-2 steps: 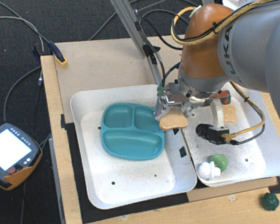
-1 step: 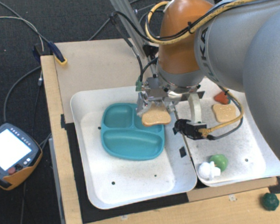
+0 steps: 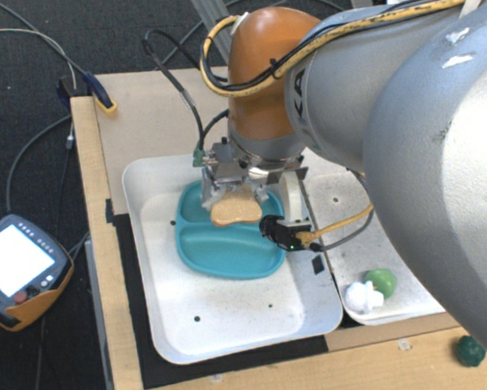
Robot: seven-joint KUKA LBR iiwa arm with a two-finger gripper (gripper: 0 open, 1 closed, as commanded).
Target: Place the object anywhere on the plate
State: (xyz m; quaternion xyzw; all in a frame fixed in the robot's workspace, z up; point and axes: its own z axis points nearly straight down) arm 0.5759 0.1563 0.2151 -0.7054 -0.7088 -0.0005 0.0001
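A teal plate with a divider lies in the left white bin, toward its back. A tan, flat piece shaped like a bread slice sits over the plate's far right part, directly under my gripper. The gripper hangs from the orange wrist band and points straight down at the piece. From this angle I cannot make out whether the piece rests on the plate or hangs just above it. The arm's grey body covers the right side of the view.
The right bin holds a green and white lump near its front left corner. A dark green object lies on the bench at the front right. A black cable with a green light hangs beside the plate's right rim.
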